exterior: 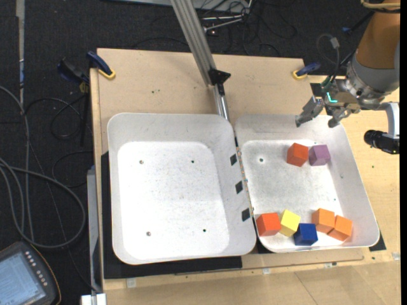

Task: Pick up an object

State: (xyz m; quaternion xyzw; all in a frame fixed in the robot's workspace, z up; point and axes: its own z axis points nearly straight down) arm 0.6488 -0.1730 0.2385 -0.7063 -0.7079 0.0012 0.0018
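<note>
Gripper [318, 117] above the far rim of the right bin [356, 170], fingers spread wide, holding nothing.
Right bin contents: orange block [297, 154] touching purple block [318, 155] in the far half, just below the gripper; along the near wall, red-orange block [268, 223], yellow block [290, 222], blue block [306, 234], and two orange blocks [333, 223] side by side. Left bin [121, 138] adjoins it on the wooden bench [159, 81].
</note>
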